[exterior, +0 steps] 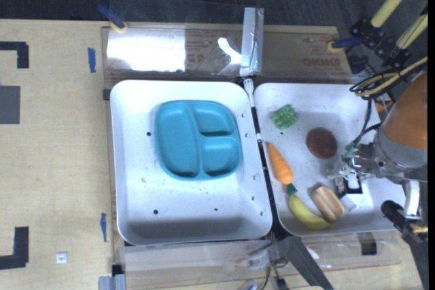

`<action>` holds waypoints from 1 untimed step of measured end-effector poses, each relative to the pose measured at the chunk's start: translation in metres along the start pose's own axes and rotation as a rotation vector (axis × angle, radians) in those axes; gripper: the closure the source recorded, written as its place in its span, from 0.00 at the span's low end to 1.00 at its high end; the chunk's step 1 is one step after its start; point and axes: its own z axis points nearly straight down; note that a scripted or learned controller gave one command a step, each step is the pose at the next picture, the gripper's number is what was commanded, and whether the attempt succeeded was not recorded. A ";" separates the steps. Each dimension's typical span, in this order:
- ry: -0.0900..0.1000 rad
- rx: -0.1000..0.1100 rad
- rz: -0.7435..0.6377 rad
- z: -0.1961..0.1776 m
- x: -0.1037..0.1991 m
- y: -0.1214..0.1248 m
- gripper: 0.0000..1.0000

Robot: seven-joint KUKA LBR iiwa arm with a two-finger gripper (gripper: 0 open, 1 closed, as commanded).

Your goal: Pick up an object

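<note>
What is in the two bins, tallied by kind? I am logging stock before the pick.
Toy food, right bin: 5 - green ridged piece, brown round disc, orange carrot, yellow banana, tan bread roll
Blue divided plastic tray, left bin: 1
Total: 6

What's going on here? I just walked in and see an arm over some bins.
A robot arm reaches in from the right over the right bin, its gripper low among toy foods: a banana, a bread roll, a carrot, a brown round piece and a green piece. Nothing visibly sits in its grasp yet. The left bin holds a blue divided plate.
</note>
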 end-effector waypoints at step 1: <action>0.005 0.002 -0.059 -0.089 0.106 0.055 1.00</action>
